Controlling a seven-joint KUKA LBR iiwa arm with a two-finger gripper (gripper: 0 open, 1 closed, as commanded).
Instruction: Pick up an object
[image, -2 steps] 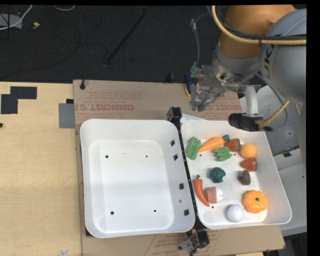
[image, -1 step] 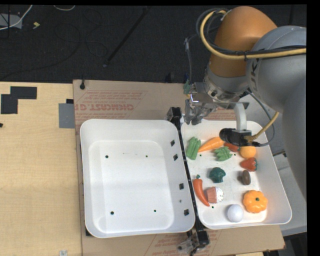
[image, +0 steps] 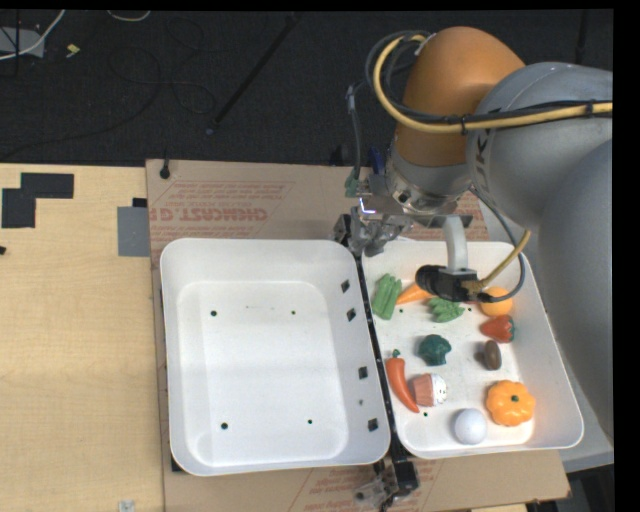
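Grey two-finger gripper (image: 372, 232) at right white plastic bin's (image: 555, 395) 11 o'clock rim | jaw state: cannot tell | nearest target: green leafy toy vegetable (image: 386, 297), just toward 5 o'clock, long axis roughly 12–6.

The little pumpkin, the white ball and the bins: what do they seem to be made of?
The orange pumpkin looks like moulded plastic, smooth with a slight sheen on its ribs; likely a toy. The white ball is plain and smooth, perhaps plastic or foam; I cannot say which. The bins look like thin, glossy white plastic, with rounded, pressed-looking corners.
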